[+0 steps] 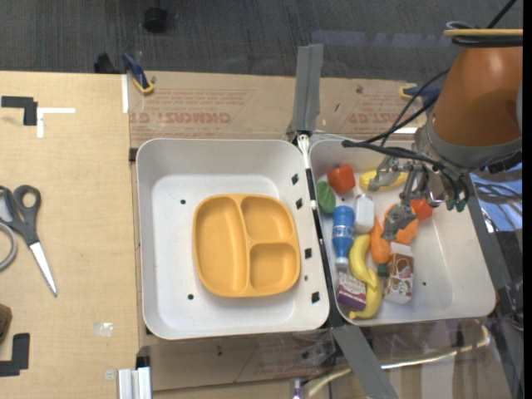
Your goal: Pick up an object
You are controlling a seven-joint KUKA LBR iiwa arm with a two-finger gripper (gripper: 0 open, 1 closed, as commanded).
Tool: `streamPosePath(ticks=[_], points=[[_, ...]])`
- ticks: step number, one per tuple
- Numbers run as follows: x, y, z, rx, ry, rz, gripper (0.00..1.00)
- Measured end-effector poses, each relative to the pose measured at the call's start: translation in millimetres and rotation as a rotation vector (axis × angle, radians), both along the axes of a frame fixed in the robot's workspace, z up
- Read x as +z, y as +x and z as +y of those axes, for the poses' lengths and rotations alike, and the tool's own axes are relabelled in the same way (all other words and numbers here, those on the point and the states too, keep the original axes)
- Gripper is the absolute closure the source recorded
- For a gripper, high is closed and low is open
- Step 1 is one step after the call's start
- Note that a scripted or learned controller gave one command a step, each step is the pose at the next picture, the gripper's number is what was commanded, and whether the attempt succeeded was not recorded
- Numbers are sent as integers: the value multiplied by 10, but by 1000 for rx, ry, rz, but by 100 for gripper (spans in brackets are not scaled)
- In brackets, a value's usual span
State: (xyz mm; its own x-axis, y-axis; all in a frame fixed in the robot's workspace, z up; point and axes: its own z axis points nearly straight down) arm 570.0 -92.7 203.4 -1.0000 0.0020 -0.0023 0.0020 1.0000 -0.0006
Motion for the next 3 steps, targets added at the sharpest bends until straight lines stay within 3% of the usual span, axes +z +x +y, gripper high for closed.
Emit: streamPosePath(ticks=[1, 2, 3], points=[[-876, -167, -158, 69, -2, -13, 0], [-1072, -775, -89, -25, -1, -13, 0], [-1107, 423, 6, -293, 1, 0, 0]])
